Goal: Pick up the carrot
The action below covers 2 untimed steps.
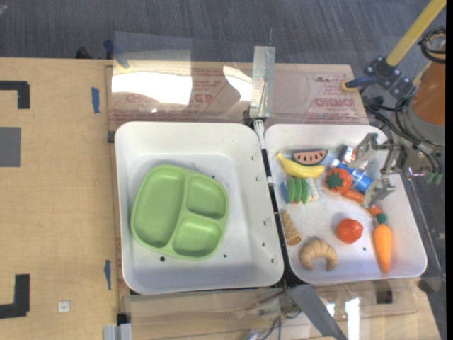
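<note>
Here's the counter, brown board, carrying two white bins side by side; the left bin holds a green divided plate and nothing else worth calling; the right bin is the busy one, toy food scattered all over it. The arm comes in from the right, orange band showing, and its pincer hangs over the right bin's upper right part; the fingers look parted, with nothing visibly clamped between them, though clutter sits right under them.

Now the food, bigger to smaller: a croissant near the front, a banana with a watermelon slice just behind it, green beans, a red tomato, a strawberry-like piece.

And the target: the carrot lies by the bin's right wall, long axis running near-to-far, green top pointing back toward the pincer, tip toward the front edge; it sits just forward of the pincer, apart from it, not touching. I'd judge the pincer must shift toward the front and drop, closing across the carrot's width.
</note>
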Tool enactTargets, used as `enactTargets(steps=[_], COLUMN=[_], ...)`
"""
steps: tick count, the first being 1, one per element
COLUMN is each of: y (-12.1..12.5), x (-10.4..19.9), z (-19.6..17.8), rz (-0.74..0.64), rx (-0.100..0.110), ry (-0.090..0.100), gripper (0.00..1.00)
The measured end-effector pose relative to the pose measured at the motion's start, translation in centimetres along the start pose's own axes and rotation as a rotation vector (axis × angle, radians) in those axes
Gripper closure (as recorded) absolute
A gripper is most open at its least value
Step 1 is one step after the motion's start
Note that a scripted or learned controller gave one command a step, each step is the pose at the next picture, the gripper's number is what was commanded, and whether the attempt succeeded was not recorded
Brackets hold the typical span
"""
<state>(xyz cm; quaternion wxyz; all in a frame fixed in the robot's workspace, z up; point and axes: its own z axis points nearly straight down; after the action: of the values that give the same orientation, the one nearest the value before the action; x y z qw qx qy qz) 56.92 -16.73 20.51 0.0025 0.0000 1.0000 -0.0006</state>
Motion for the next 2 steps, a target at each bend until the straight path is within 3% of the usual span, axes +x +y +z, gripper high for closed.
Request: enactTargets(steps=[1,2], y=[-3.3,-5.4], x=[2.9,4.2], z=[10.9,11.6], rz=[-0.007,0.058], rx=[0.001,-0.002], ry=[-0.004,-0.005], gripper=[0.0,0.0])
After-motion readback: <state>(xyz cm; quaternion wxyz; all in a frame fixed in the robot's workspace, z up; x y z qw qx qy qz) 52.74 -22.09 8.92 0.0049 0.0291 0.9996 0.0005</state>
